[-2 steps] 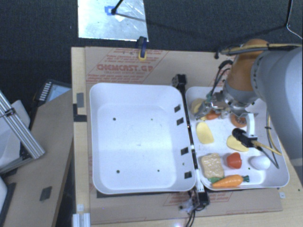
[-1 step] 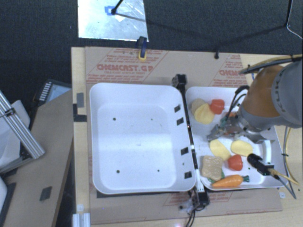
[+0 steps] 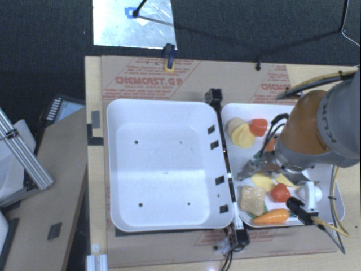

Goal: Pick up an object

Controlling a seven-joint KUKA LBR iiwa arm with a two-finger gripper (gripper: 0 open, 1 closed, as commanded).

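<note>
Seen from above, the grey arm [image 3: 324, 126] with its orange band is reaching in from the right and hanging over the right bin [image 3: 231, 113], while the left bin [image 3: 163, 165] is lying beside it on the table [image 3: 96, 151]. The tool [image 3: 251, 167] is hovering near the bin's middle, just above a pale yellow piece [image 3: 263, 181]; how far it is parted cannot be told, and nothing is showing in its grip. Candidate objects are crowding this bin: a yellow piece [image 3: 243, 135] touching a red piece [image 3: 258, 126] at the far end, and a tan block [image 3: 252, 199], a red ball [image 3: 280, 192] and an orange carrot [image 3: 271, 217] near the front. A clean pick probably calls for centring on one item and descending straight, avoiding neighbours.
</note>
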